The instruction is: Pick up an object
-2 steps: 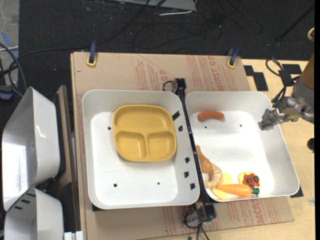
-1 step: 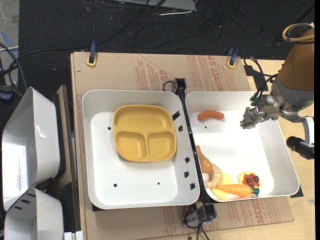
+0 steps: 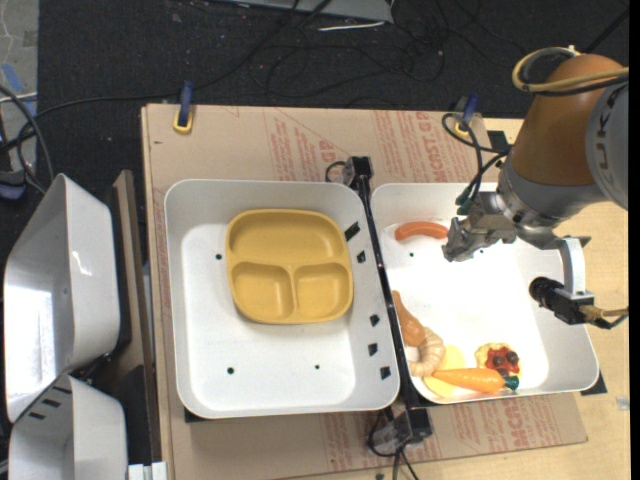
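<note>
Lying at the right bin's (image 3: 575,373) near edge: a carrot (image 3: 468,378), a chicken piece (image 3: 420,346), a pizza slice (image 3: 497,357). Resting near the far wall: an orange sausage (image 3: 421,231), just left of the gripper (image 3: 462,246). Hovering low, gripping nothing visible; opening impossible to tell. Probably targeting the sausage: shifting left, straddling its narrow width, descending fully before closing.

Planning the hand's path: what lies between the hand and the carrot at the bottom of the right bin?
In the camera view, bare white bin floor lies between the hand and the carrot; the orange sausage sits off to the side.
</note>
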`<state>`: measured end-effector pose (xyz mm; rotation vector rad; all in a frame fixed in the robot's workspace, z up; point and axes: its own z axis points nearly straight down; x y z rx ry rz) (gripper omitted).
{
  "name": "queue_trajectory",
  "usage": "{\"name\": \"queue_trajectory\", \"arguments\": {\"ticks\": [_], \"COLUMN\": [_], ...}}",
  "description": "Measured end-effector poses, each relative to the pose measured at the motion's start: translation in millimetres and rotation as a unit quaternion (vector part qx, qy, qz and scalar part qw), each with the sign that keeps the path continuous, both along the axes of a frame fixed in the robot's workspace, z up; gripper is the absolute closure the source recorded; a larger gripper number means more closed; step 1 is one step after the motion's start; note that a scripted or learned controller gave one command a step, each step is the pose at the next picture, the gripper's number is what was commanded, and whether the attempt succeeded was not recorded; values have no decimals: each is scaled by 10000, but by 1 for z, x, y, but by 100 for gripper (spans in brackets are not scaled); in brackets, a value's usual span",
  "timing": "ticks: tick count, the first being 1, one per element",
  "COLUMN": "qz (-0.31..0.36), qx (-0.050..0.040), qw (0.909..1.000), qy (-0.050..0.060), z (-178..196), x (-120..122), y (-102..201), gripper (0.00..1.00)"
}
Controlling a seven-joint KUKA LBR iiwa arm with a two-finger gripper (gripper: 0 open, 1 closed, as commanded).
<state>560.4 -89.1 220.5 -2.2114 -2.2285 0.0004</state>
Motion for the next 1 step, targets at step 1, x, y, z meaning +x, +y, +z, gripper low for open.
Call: {"name": "queue_trajectory", "arguments": {"ticks": [1], "qz": [4], "qx": [0], "qw": [10000], "qy": [-7], "z": [10], "x": [-5], "y": [59], "gripper": [100]}}
